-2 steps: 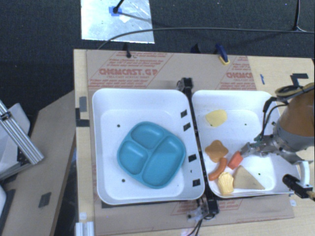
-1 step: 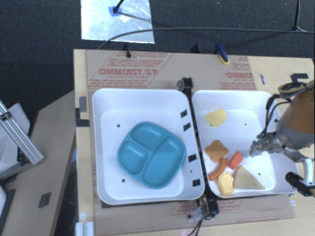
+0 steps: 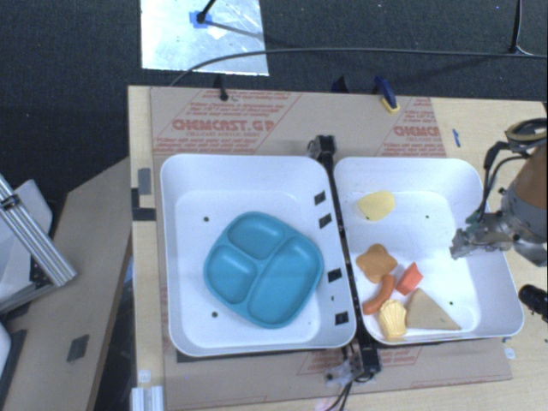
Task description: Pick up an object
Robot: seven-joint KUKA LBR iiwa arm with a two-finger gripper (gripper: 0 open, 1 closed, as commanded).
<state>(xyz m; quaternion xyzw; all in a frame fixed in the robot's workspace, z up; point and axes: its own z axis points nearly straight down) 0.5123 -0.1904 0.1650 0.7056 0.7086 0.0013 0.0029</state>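
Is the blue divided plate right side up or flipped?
Right side up: the blue plate shows its three recessed compartments, lying in the left bin.

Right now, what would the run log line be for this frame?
phase: approach | gripper: over right white bin, near its right wall | holding: nothing seen | nearest items: orange wedge, tan triangular slice | blue divided plate: left bin

My arm is cut off by the right edge, so most of it is out of frame. My claw is small and blurry at the right bin's rim; can't tell the finger gap. Orange stick partly tucked under the orange chunk. Metal frame cut off at left edge.
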